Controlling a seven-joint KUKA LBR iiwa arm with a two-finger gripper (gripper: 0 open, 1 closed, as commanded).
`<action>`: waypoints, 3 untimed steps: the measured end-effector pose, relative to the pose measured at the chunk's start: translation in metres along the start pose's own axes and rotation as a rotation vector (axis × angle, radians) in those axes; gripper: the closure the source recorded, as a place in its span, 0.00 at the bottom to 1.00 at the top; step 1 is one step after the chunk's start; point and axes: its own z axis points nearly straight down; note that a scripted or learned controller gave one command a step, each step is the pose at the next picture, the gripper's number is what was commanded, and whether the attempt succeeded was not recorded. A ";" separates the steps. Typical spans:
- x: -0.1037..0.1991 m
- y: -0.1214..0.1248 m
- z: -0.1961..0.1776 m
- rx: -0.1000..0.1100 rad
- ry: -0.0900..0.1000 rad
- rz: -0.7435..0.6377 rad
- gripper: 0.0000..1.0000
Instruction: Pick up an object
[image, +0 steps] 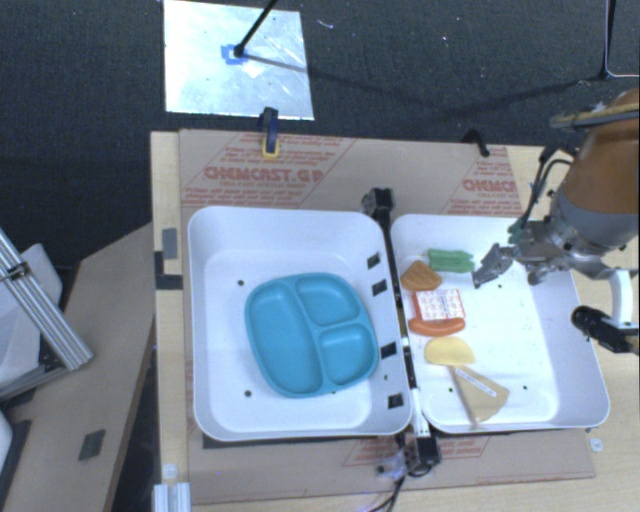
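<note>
The gripper (492, 266) is hovering over the right bin (560, 370), just right of a green piece (450, 261); whether its fingers are apart or together cannot be told. Toy foods are lying along that bin's left side: an orange piece (420, 275), a red-and-white item (438, 310), a yellow piece (449, 351) and a tan wedge (481, 393). A blue divided tray (308, 333) is sitting in the left bin (220, 250).

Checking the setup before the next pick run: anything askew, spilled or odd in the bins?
Nothing looks spilled or damaged. The blue divided plate sits at a slant in the left bin. The toy food pieces are bunched along the right bin's left side, close to the divider. The hand hovers just right of the green piece.
</note>
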 end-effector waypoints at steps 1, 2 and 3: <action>0.000 0.003 -0.007 -0.012 -0.002 -0.002 0.00; 0.003 0.008 0.036 -0.010 -0.001 -0.002 0.00; 0.003 0.019 0.087 -0.011 -0.002 -0.001 0.00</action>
